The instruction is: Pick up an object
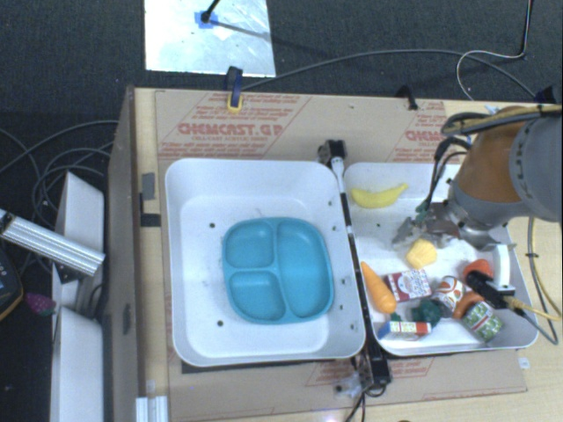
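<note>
The arm reaches in from the right over the right bin (528, 337), its orange band above the wrist at the bin's far right side. The claw (424, 228) hangs low inside this bin, toward its middle, with grey fingers spread somewhat apart and pointing down to the left; nothing shows between them.

Just below the claw, close to its tips, lies a small yellow lump (422, 254); whether they touch cannot be told. A banana (379, 195) rests near the bin's upper left, above and left of the claw and apart from it. A carrot (379, 288) lies slantwise along the bin's left wall, below and left of the claw. A red and white carton (410, 283) sits between the carrot and a cluster of small items at the bin's lower right, among them a dark green piece (430, 310) and a green can (483, 321).

The left bin (189, 192) holds a blue divided tray (278, 269), well apart from the claw. Both bins sit on the cardboard-covered surface (264, 121).
</note>
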You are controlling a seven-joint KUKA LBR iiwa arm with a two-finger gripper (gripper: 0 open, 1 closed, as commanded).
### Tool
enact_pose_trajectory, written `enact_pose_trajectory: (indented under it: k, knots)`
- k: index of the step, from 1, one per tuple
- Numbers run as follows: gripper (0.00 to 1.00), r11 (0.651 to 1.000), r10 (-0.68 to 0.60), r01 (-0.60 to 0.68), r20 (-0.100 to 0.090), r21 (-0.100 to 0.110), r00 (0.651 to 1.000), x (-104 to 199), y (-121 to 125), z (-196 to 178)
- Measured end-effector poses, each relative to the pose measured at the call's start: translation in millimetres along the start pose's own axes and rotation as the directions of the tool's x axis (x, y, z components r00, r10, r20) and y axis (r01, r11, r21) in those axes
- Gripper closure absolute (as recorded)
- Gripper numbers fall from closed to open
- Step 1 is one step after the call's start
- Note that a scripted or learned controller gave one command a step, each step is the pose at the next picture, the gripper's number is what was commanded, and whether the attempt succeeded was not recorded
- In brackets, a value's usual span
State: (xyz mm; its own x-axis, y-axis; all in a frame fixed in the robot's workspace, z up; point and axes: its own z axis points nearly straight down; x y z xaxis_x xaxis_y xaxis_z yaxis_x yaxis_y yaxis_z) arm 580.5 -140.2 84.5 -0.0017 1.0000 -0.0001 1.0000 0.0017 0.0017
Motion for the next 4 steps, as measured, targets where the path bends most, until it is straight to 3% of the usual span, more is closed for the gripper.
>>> enact_pose_trajectory:
  k: [1,2,3,4]
  knots:
    - [0.0,1.0,0.001,-0.001,0.0,0.001,1.0,-6.6,-27.6,0.2]
    - [0.0,1.0,-0.002,0.002,0.004,-0.006,1.0,-67.4,42.6,-145.0]
    - [0.0,1.0,-0.001,0.001,-0.001,0.003,1.0,-27.4,4.7,-60.2]
    - [0.0,1.0,-0.001,0.001,-0.001,0.002,1.0,7.7,-11.9,0.5]
